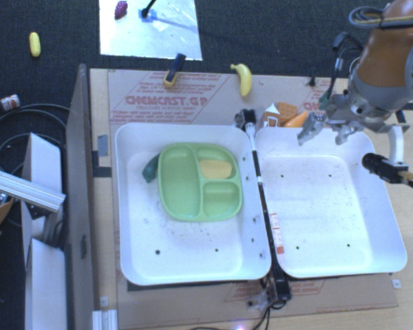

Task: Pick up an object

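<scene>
The hand hangs over the right bin's far edge, fingers spread with nothing between them. In the left bin a green divided plate carries a yellow piece; a dark green object touches its left rim.

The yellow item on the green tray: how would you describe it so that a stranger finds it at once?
Look at the left white bin. A green divided tray lies in it. In the tray's upper right compartment rests a flat yellow item, the single yellow thing inside either bin.
</scene>
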Controlling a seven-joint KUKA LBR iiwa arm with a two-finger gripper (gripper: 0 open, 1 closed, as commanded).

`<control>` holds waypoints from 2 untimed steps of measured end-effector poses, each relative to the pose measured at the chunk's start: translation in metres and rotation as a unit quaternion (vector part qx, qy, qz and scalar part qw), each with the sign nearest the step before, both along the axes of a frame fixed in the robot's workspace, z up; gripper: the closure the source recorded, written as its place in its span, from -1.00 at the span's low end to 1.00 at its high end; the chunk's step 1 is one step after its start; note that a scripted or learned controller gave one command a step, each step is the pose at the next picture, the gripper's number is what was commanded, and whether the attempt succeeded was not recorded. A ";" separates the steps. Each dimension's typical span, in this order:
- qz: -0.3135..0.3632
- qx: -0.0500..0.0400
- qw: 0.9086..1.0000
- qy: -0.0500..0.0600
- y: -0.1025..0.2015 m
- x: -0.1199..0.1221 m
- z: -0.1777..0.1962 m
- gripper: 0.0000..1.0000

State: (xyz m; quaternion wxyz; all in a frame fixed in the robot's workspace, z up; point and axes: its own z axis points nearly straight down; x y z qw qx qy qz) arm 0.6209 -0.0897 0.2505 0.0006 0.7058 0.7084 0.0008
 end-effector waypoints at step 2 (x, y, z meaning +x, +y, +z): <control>0.001 0.001 1.000 0.003 0.003 -0.002 -0.170 -1.00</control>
